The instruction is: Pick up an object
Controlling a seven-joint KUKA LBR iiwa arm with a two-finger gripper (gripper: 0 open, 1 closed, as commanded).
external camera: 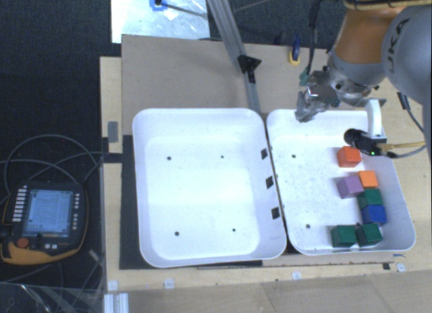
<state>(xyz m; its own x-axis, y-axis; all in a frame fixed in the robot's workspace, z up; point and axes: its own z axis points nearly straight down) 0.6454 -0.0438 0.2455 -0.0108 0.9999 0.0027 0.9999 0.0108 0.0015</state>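
My gripper (307, 112) hangs over the far left corner of the right bin (304, 190), well above its floor, with nothing seen between its fingers. Several small blocks lie along that bin's right side: an orange block (348, 156) farthest back, a purple block (349, 186) with a smaller orange block (368, 179) beside it, then a dark green block (370, 199), a blue block (374, 214), and two green blocks (344, 236) at the near right corner. The gripper is up and to the left of all of them.
The left bin (145, 170) sits beside the right one, their rims touching at the middle. A grey pole (229, 28) slants over the bench behind the bins. A teach pendant (44, 220) lies off the bench at the left.
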